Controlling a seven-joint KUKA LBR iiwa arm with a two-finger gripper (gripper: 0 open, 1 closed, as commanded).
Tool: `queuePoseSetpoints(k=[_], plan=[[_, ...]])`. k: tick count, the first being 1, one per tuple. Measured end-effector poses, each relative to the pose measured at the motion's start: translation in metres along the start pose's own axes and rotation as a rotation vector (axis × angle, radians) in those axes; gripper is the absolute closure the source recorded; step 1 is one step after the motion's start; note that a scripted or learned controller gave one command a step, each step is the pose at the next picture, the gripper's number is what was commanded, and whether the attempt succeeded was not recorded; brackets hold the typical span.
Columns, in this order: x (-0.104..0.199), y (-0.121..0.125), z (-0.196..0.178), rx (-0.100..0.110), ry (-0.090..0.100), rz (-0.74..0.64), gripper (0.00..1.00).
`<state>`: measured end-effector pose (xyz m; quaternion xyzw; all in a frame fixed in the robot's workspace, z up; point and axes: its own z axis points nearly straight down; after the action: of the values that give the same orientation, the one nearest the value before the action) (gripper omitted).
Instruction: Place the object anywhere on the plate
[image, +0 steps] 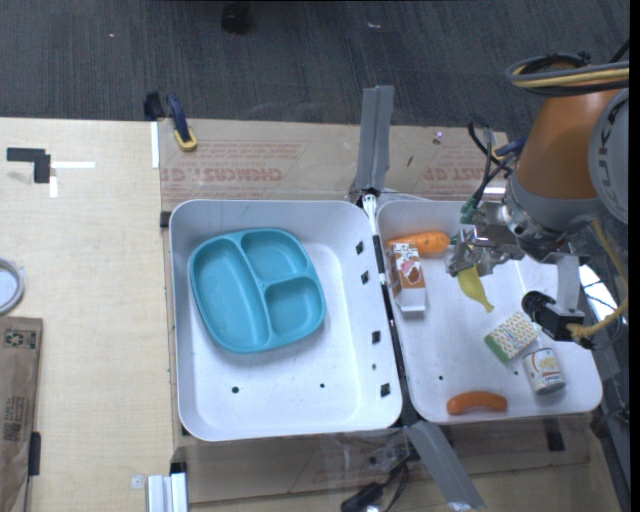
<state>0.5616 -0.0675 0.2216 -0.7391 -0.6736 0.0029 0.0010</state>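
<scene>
Inside left bin (200, 400), blue plate (258, 289)

The arm (575, 150) is cut off at the right edge; the pincer (478, 258) partly hides a yellow item (476, 290).

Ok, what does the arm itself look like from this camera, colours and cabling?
Grey KUKA arm with a broad orange band above the wrist, yellow and black cables looped over its top. The small metal two-finger hand is silvery grey with dark fittings.
</scene>
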Motion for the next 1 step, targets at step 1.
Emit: queuePoseSetpoints(k=[1], plan=[[0.0579,0.0549,0.0315,-0.003,0.001,-0.285,1.00]])
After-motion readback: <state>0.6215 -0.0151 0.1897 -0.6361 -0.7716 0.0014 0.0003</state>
